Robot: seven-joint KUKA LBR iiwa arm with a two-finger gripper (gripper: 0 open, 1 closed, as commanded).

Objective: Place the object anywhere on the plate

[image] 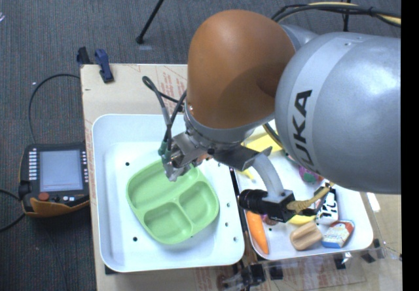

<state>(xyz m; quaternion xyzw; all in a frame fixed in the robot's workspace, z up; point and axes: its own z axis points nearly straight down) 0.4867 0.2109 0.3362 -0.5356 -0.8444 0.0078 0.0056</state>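
Observation:
A light green divided plate (173, 203) with three compartments lies in the left white bin (111, 152). My gripper (173, 166) hangs over the plate's far edge, at the end of the big grey and orange arm that reaches in from the right. I see no object between its tips, and its underside is hidden by the wrist. An orange carrot (257, 232) lies at the near left of the right bin (364, 224).
The right bin also holds a tan bread roll (304, 236), a small blue and red carton (337, 234), a yellow flat thing (260, 143) and a black-and-white item (328, 204). A teach pendant (55, 175) lies on the floor at left. A blue clamp (103, 64) sits on the bench's far left corner.

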